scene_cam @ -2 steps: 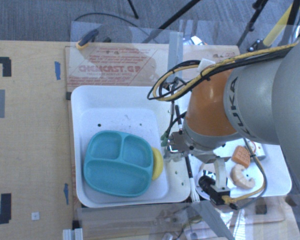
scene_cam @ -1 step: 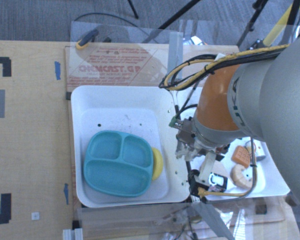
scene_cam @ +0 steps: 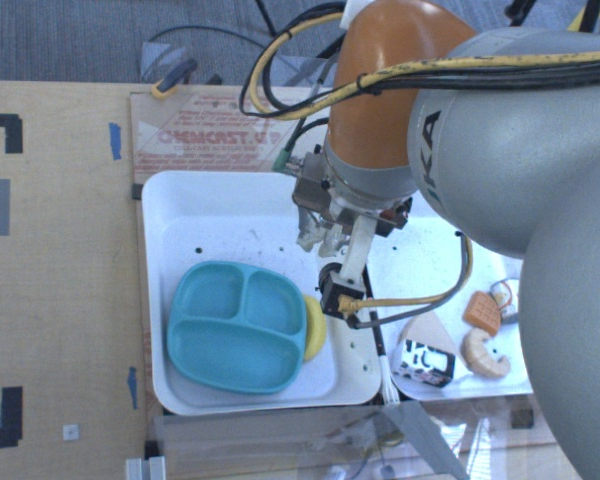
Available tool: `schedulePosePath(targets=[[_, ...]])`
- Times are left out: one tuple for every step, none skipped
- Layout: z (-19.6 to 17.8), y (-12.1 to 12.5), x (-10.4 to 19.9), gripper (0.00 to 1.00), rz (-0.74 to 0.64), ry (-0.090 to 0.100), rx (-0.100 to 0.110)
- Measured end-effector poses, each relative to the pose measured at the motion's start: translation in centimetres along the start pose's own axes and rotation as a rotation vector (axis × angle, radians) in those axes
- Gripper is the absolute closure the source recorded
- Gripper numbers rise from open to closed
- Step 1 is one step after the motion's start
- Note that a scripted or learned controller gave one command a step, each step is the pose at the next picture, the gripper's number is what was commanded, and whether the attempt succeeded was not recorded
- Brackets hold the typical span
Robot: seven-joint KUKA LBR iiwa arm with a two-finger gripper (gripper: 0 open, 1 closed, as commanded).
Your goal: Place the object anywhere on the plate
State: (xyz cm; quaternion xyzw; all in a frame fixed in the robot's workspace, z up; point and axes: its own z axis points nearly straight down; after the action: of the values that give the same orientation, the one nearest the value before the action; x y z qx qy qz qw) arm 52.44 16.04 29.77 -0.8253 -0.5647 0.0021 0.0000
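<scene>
- The left bin (scene_cam: pixel 208 208) sits at centre-left of the frame. Its upper half is bare white floor, which leaves room to come down beside the plate.
- The teal plate (scene_cam: pixel 225 308) lies flat in the lower half of that bin. It has 3 compartments, all of them bare, so by my reading nothing has been placed on it yet.
- A yellow piece (scene_cam: pixel 318 330), curved like a banana, lies just right of the plate and touches its right rim. Part of it may be tucked under the rim, but I cannot tell. I take it to be the task's thing, though the task sentence does not name one. It is on the bin floor, not on the plate.
- The gripper (scene_cam: pixel 313 236) hangs over the left bin, above and to the right of the plate and higher in the frame than the yellow piece. I cannot tell whether it is open or closed, and I see nothing held in it.
- The rim crowding the yellow piece is the likely snag for a grasp. The bin's right wall is also near.
- The right bin (scene_cam: pixel 432 258) lies at lower right, mostly covered by the arm.
- Its visible things are a pale wedge (scene_cam: pixel 432 330) with a black-and-white item (scene_cam: pixel 426 363) just below it. Further right are an orange block (scene_cam: pixel 483 312) and a tan croissant shape (scene_cam: pixel 485 356). All 4 are well apart from the plate.
</scene>
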Motion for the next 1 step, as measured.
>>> schedulePosePath(targets=[[1.82,9.19,-2.37,1.0,0.237,0.0,0.0]])
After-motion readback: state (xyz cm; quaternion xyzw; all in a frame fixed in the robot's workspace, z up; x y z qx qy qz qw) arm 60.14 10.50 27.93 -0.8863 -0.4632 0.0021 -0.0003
